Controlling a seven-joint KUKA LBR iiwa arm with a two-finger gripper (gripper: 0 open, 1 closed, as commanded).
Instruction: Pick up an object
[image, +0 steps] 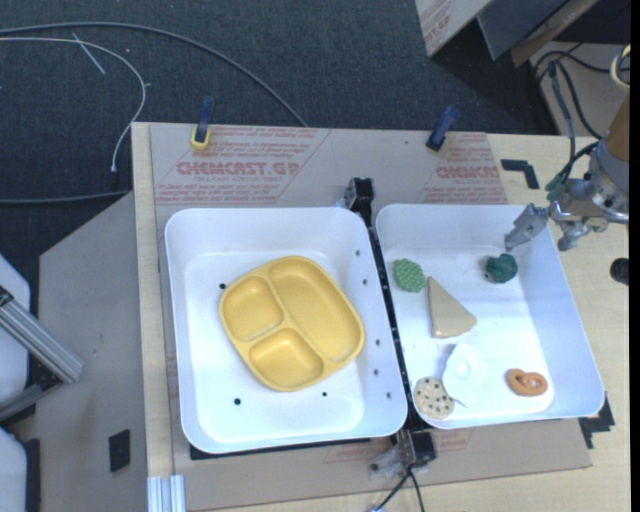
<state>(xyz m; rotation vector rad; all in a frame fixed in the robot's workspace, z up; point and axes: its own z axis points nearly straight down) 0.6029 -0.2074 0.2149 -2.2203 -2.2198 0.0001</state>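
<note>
Claw (545, 228) at the right bin's (575, 330) 1 o'clock corner, over the far right rim; fingers spread apart, nothing between them. Nearest item: dark green lump (501, 267), just beside the claw at its 7 o'clock, not touching. Arm enters from 3 o'clock, wrist low over the rim, fingers angled toward 8 o'clock. Other contents of right bin: knobbly green round (408, 274) at 10 o'clock, tan wedge (447, 310) centre, white piece (464, 366) below it, speckled cookie (433, 397) at 7 o'clock, glazed orange ring (526, 381) at 5 o'clock. Left bin (195, 250) holds a yellow three-compartment tray (291, 322), smooth plastic, rounded corners.
</note>
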